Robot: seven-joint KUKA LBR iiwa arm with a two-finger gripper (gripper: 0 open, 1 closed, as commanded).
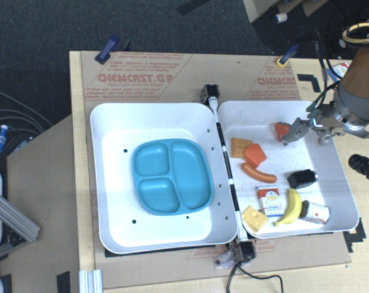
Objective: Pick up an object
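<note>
The right bin [331, 163] holds several small items. A red block [281, 128] lies near its far middle. Below that are a tan cracker [240, 146], an orange-red piece [255, 154] and a hot dog [259, 174]. A black object [302, 177], a red-and-white box [269, 201], a banana [292, 207], a cheese wedge [253, 219] and a white can [316, 212] lie nearer the front. My gripper [308, 133] hangs low over the bin's far right, open, with its left finger [292, 133] just beside the red block. Only bare bin floor shows between the fingers.
The left bin [108, 163] bears a blue divided plate [171, 176]. A black hinge strip [224, 163] runs between the bins. Cables and a yellow ring [359, 34] sit at the far right behind the arm.
</note>
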